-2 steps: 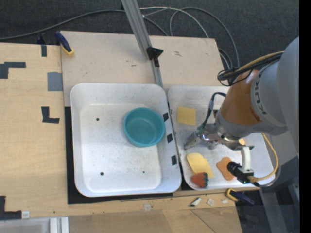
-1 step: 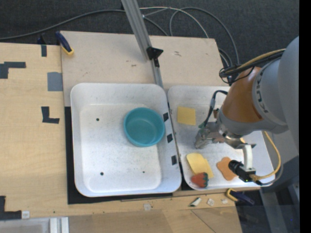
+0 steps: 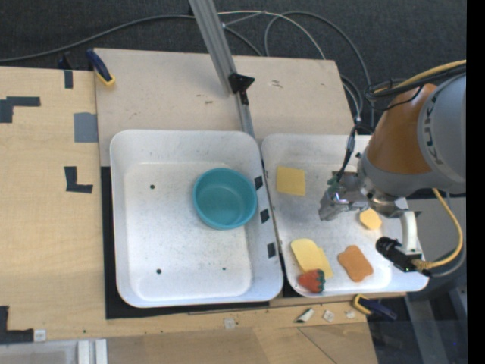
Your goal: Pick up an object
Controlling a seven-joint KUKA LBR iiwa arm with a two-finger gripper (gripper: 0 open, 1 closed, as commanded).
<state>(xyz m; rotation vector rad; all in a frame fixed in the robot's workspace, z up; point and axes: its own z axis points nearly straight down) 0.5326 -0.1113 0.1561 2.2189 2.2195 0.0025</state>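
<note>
My gripper [image 3: 331, 206] hangs low over the middle of the right bin [image 3: 303, 146], reaching in from the right under the orange wrist band. Nothing shows between its fingers. A yellow square slice [image 3: 290, 180] lies to its upper left. A small yellow piece [image 3: 370, 219] sits just to its right, partly under the arm. Toward the bin's front lie a pale yellow oblong [image 3: 309, 255], a red strawberry-like piece [image 3: 311, 280] and an orange piece [image 3: 355, 263].
The left bin [image 3: 151, 264] holds a teal bowl [image 3: 224, 197] near its right side. A grey pole [image 3: 216, 32] slants down from the top to the gap between the bins. Cables trail over the bench behind the right bin.
</note>
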